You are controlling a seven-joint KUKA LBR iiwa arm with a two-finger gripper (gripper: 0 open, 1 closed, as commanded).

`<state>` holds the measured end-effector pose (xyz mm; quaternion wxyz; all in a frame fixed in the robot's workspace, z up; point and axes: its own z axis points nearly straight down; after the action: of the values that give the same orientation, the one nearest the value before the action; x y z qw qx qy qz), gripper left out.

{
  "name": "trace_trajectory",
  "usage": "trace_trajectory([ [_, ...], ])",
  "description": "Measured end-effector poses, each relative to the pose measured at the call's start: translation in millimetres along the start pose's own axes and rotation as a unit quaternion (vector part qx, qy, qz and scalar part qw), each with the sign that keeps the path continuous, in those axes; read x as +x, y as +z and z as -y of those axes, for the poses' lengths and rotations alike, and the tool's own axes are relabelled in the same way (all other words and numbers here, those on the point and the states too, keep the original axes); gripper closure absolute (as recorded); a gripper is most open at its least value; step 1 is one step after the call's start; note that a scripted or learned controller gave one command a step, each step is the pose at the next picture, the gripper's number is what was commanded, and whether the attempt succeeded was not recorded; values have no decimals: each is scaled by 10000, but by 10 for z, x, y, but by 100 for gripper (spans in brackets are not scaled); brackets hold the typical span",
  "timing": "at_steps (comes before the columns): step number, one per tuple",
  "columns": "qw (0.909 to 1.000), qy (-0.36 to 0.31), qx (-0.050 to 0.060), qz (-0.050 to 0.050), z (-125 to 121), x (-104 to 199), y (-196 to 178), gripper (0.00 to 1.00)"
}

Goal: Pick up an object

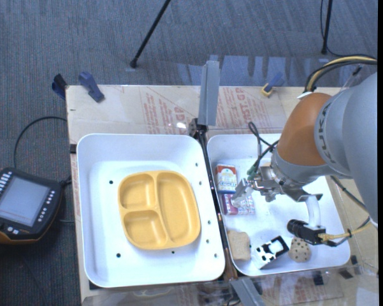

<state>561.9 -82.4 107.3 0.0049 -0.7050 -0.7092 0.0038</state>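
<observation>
End effector [247, 193] low in right white bin [334, 203], just above small red-and-white packet [227, 178] lying left of it. Cannot tell jaw state. Packet's long axis runs toward camera.

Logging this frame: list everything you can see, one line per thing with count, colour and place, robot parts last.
Bins: two, white, side by side on the bench.
Divided plate: one, yellow, three compartments, in the left bin.
Small packet: one, red and white, right bin, near its left wall.
Sponge-like block: one, tan, right bin, front left corner.
Black-and-white item: one, right bin, front edge.
Speckled ball: one, beige, right bin, front.
Teach pendant: one, black and orange, on the floor left of the bench.
Clamps: blue, at the bench's back edge.
Arm: one, grey with orange band.
Gripper: one, over the right bin.
</observation>
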Motion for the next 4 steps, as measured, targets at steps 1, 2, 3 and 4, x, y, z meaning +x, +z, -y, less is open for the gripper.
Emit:
trace_trajectory([
  [1,9999,-88,-80,3,-481,-12,133,0],
  [2,9989,-470,-70,15,-821,-667,-197,0],
  [3,9935,-1139,-62,16,-827,-855,182,0],
  [4,9803,-1972,-52,12,-496,-626,195,0],
])
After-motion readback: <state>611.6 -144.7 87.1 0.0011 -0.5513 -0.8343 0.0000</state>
